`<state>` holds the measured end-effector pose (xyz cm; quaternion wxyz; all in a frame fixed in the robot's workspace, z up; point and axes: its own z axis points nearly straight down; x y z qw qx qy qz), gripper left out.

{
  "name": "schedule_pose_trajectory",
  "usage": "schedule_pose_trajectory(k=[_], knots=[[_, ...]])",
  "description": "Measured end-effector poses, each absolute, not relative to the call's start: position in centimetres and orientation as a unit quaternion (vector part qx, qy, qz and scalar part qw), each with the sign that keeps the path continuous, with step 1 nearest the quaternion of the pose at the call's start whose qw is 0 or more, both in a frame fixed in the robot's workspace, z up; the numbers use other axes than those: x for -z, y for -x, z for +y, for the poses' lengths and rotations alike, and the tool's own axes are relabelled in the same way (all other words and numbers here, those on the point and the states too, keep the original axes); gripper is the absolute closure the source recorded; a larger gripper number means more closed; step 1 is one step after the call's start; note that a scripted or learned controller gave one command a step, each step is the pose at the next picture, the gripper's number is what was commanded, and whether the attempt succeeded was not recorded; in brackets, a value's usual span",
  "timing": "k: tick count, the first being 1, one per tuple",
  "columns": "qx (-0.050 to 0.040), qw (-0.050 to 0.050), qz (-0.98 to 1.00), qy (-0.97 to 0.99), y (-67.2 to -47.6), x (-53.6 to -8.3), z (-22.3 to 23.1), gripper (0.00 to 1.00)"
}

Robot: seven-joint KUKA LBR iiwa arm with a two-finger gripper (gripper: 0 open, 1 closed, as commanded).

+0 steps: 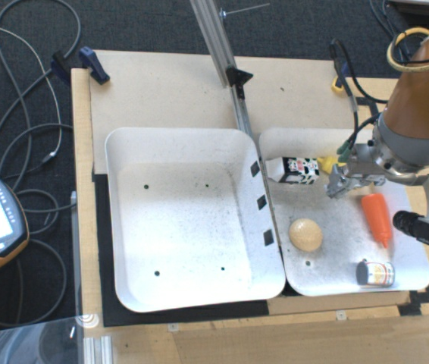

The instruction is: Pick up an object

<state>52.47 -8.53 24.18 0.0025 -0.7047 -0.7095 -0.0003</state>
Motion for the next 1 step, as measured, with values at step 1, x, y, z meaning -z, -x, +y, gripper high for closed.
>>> schedule_pose_trajectory(k=[1], knots=[[0.0000,0.002,-0.709,0.705,-53.22,-23.71,-4.20,1.00]])
